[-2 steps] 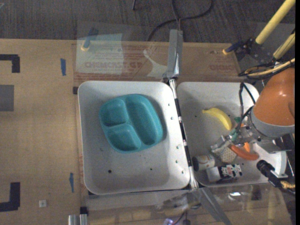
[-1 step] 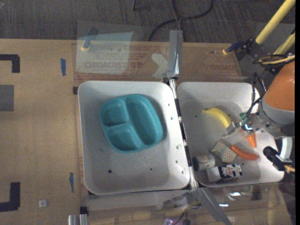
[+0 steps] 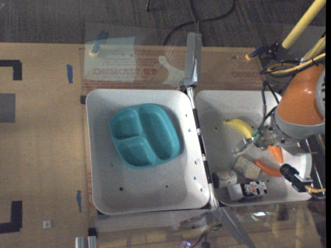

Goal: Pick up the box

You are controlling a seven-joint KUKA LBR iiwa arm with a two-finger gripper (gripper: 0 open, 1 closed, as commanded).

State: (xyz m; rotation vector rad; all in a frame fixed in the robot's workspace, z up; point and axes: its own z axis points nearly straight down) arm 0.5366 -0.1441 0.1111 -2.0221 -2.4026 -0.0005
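While unreadable, box (image 3: 248, 189) label black-and-white.

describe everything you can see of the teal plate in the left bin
The teal plate is a rounded-rectangle divided dish, apparently smooth plastic, with three compartments: two smaller ones on the camera's left and a long one on the right. It lies flat and right side up, turned at a slight angle, in the upper middle of the left bin. It touches only the bin floor.

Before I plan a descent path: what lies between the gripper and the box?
In the camera view, a patterned sponge-like block lies between the gripper and the box, with an orange carrot just beside it.
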